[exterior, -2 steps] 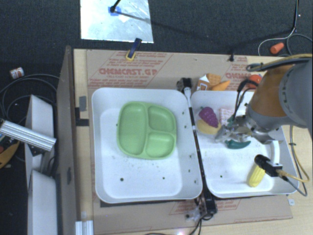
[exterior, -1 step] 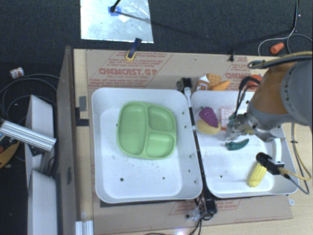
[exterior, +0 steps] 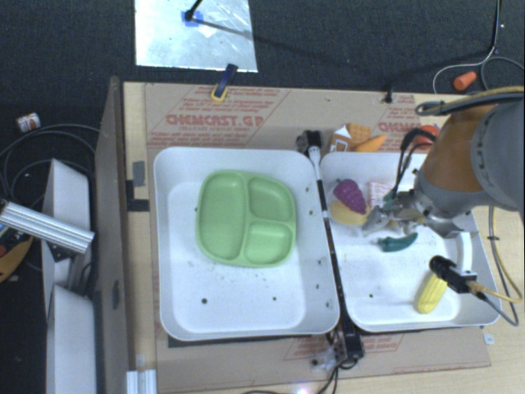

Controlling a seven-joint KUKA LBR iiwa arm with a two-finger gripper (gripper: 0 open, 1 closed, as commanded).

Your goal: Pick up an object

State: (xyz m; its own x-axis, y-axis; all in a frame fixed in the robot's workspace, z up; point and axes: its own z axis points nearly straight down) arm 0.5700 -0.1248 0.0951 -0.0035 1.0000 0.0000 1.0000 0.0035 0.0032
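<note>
My gripper (exterior: 382, 219) hangs low in the right bin (exterior: 369, 294), close to its middle. Just left of it lie a purple bunch of grapes (exterior: 349, 193) and a yellow piece (exterior: 348, 214), which the gripper's tip nearly touches. A dark green, pepper-like object (exterior: 399, 241) lies right below the gripper. A yellow corn cob (exterior: 430, 293) rests near the bin's front right corner. I see nothing clearly held.
The left bin (exterior: 184, 302) holds a green divided plate (exterior: 246, 217). An orange toy food piece (exterior: 366, 142) sits at the right bin's far rim. The grey arm with its orange band (exterior: 459, 167) covers the right bin's far right part.
</note>
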